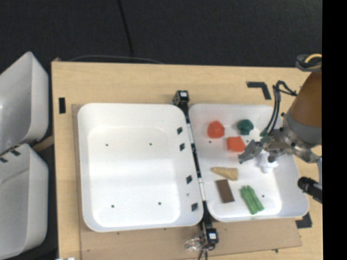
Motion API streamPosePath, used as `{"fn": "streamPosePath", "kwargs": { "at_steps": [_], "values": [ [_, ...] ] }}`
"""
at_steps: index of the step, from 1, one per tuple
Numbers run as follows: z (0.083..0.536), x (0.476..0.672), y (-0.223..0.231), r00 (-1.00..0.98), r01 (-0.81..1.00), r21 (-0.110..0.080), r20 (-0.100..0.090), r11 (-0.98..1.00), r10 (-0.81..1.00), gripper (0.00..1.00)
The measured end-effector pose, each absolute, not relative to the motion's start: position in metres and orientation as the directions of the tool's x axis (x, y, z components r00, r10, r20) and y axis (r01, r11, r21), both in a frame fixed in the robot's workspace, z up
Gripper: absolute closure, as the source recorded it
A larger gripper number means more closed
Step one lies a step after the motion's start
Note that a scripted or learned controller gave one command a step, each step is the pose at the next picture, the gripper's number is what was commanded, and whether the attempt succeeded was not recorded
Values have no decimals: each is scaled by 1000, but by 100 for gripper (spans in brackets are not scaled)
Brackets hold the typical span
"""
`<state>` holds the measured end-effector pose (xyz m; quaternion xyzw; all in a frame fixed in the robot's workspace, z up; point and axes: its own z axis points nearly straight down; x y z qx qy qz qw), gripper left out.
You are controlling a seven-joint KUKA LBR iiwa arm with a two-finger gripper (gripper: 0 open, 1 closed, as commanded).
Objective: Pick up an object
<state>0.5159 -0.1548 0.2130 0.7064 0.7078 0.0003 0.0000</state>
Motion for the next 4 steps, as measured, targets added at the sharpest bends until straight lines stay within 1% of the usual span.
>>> {"fn": "streamPosePath", "kwargs": {
  "at_steps": [1, 2, 3, 4],
  "values": [
    [138, 542, -111, -5, 1000, -4, 1, 5, 1000, 0],
    [122, 612, -95, -6, 1000, 6, 0, 6, 1000, 0],
    [100, 654, -101, -4, 1000, 4, 0, 4, 1000, 0],
    [112, 653, -103, -7, 1000, 3, -4, 7, 1000, 100]
  ]
}}
